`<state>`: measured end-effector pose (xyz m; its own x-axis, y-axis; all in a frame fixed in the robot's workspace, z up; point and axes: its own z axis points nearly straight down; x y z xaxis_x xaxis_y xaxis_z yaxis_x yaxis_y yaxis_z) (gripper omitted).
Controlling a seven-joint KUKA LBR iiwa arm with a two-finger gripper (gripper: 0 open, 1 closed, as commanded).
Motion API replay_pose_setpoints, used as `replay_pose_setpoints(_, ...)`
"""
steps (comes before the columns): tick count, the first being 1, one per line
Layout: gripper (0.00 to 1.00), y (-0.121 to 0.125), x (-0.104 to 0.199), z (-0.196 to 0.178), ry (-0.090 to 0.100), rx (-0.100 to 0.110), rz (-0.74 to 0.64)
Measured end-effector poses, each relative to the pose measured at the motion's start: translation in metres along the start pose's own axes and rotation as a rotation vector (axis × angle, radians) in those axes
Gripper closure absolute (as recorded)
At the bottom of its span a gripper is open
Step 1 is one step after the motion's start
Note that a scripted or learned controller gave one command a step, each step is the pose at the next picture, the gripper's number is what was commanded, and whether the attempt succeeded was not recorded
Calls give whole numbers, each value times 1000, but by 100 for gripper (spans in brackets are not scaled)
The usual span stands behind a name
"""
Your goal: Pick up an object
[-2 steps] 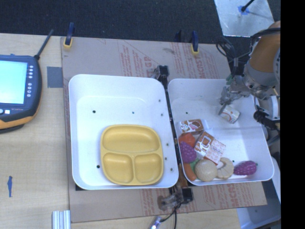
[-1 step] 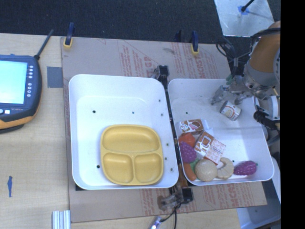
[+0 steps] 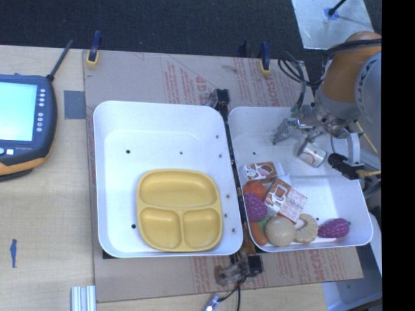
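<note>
My gripper [image 3: 296,133] hangs over the back part of the right bin [image 3: 337,193], its fingers spread open with nothing between them. Just below and to the right of it lies a small silvery cylinder [image 3: 312,155] on the bin floor. At the bin's front left is a heap of things: two brown-and-white snack packets [image 3: 261,171] [image 3: 286,199], an orange piece [image 3: 255,189], a purple grape bunch [image 3: 254,207], two beige round pieces [image 3: 280,232] and a second purple bunch [image 3: 334,227]. The gripper is well behind this heap and touches none of it.
The left bin [image 3: 130,135] holds a yellow divided plate [image 3: 179,209] at its front. A control pendant with a screen [image 3: 19,123] lies on the bench at far left. Blue clamps [image 3: 94,47] [image 3: 264,52] pin the cardboard underlay at the back.
</note>
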<state>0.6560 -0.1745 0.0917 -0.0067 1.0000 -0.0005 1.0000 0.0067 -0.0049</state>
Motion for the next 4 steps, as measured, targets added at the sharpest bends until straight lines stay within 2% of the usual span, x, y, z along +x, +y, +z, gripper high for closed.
replay_pose_setpoints(1, 0, 0, -38, -1, 0, -3, 4)
replay_pose_setpoints(2, 0, 0, -29, 0, 1, -1, 2)
replay_pose_setpoints(3, 0, 0, -37, -1, 0, -4, 3)
replay_pose_setpoints(4, 0, 0, -25, 0, 1, 0, 2)
